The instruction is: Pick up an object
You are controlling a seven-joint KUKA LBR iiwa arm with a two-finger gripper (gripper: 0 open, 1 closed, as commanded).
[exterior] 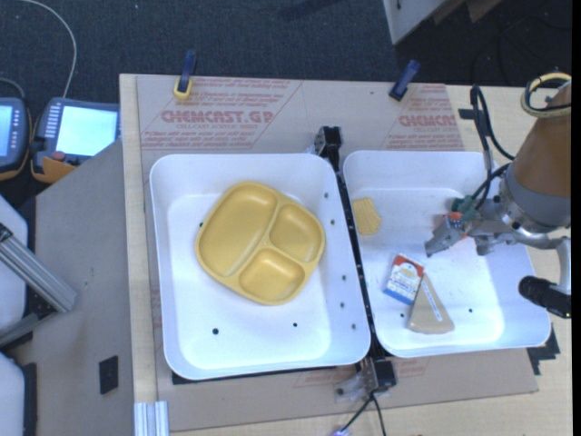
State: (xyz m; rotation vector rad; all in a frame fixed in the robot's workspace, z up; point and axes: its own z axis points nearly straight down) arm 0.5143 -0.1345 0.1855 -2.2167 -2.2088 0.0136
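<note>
The right bin (408, 175) holds a small pale yellow piece (366, 215) near its left wall, a small blue and red packet (403, 278) lower down, and a tan wedge-shaped piece (428, 313) just below and to the right of the packet. My gripper (451, 235) hangs over the right bin, above and to the right of the packet, with nothing visible between its fingers. The left bin (182, 271) holds a yellow divided plate (260, 242) with three compartments.
The grey arm with its orange band (549, 157) comes in over the right bin's right side. A black divider (349, 243) runs between the bins. Clamps (185, 74) sit at the board's far edge. A screen device (77, 127) lies off the bench at left.
</note>
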